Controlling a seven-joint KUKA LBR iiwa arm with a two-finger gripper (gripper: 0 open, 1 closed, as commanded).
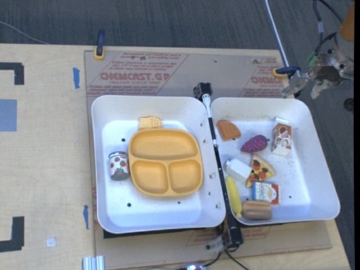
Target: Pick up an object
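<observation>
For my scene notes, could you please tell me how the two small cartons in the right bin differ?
The brown-topped carton lies near the right bin's back right corner, close to the purple grapes. The red and blue carton lies nearer the front, between the pizza slice and the hot dog. The first looks taller and narrower, the second squatter. Both have white faces and lie apart from the claw.

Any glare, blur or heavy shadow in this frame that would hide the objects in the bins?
Camera view: even, soft lighting with faint shadows; mild sheen on the right bin rim, no blown-out glare. The divided plate and pizza slice are sharp; the tool looks slightly soft near the frame edge.
</observation>
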